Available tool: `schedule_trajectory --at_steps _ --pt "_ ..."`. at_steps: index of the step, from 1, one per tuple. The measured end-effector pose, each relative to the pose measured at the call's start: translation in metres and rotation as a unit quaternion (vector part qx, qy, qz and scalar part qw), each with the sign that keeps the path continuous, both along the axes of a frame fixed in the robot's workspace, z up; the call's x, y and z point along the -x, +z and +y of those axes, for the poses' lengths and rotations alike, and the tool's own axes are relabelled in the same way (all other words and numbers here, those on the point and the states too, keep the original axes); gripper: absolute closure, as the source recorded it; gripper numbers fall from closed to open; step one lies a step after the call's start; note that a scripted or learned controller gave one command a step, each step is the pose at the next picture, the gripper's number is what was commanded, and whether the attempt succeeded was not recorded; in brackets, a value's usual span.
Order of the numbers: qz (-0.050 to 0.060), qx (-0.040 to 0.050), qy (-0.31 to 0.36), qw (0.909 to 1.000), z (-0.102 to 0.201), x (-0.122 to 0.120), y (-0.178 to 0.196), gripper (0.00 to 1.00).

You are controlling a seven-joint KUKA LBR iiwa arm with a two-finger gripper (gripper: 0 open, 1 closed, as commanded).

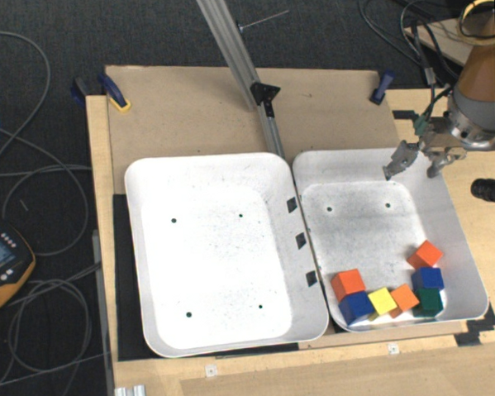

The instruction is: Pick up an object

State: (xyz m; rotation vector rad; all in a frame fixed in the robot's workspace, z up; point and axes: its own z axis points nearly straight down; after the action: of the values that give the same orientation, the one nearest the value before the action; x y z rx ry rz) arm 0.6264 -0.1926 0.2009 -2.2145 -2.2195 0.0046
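While cables (30,163) sprawl over the dark floor and a metal pole (239,61) slants above the bench, the gripper (416,163) hangs spread wide and holding nothing over the right bin's (446,203) far edge; orange, blue, yellow and green blocks (389,293) cluster in its near corner, beside the left bin (147,177).

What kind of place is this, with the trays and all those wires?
Probably a robotics lab: a grey robot arm's claw hangs over shallow white plastic bins on a plywood bench, with loose black cables across the floor.
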Motion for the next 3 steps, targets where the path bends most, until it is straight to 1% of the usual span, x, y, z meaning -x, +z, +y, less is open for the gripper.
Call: schedule_trajectory --at_steps 1,2,3 --pt "0.000 0.0002 -0.001 1.0000 -0.007 -0.005 -0.049 0.00" --pt "0.000 0.0001 -0.001 1.0000 -0.006 -0.004 -0.102 0.00" --pt "-0.004 0.0011 -0.001 1.0000 -0.006 -0.006 -0.086 1.00"
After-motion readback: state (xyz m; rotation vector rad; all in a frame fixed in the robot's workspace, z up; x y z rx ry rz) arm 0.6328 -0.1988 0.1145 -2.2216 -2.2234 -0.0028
